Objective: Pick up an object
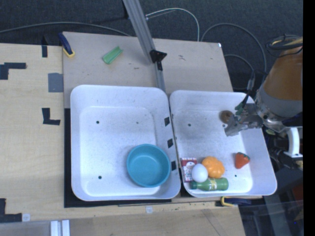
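My gripper hangs over the right side of the right bin, reaching in from the right. A small brown round object lies just up and left of its tip. Toward the front of that bin sit a red strawberry-like toy, an orange fruit, a white egg, a green bottle and a small red carton. Nothing shows between the fingers.
The left bin holds a blue bowl at its front right. A grey pole slants across the back of the bench. A green block and a blue-yellow clamp lie on the board behind the bins.
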`<action>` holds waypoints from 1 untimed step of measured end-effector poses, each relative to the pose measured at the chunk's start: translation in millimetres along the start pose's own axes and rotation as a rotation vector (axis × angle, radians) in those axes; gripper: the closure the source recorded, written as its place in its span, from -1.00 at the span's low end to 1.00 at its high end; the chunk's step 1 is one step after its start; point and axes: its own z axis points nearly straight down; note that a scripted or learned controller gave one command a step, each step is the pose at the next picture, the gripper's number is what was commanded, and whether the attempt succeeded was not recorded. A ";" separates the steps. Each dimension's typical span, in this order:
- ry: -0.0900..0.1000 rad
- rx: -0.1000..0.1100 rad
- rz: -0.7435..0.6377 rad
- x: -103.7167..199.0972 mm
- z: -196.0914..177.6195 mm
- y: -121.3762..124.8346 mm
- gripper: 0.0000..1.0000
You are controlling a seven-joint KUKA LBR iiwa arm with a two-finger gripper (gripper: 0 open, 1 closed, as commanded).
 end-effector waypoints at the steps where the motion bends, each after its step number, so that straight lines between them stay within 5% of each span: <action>1: 0.002 0.004 -0.005 55.7 10.8 7.7 1.00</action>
